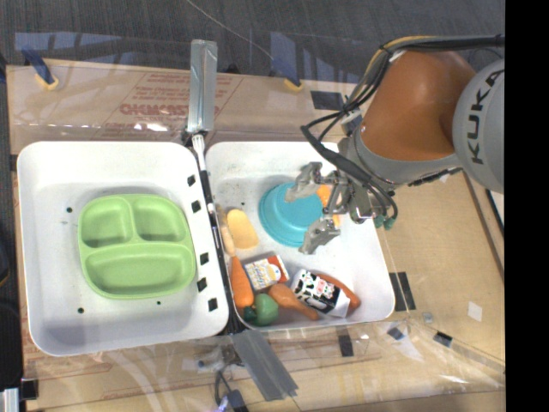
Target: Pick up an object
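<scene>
My gripper [313, 209] hangs low over the right bin [257, 157], its two grey fingers [305, 181] spread apart and open. The right rim of a tilted blue bowl [285, 214] lies between and just left of the fingertips. A small orange piece [325, 196] shows beside the fingers; I cannot tell what it is. Nothing is visibly clamped. Toward the bin's front lie a yellow lump [241, 228], a carrot [242, 282], a small orange-and-white carton [264, 271], a green item [264, 310] and a cow-patterned carton [318, 293].
A green divided plate [135, 245] sits in the left bin [43, 178]. A metal bar [202, 84] stands at the back between the bins. The arm's orange band [416, 101] looms over the right bin's far right corner.
</scene>
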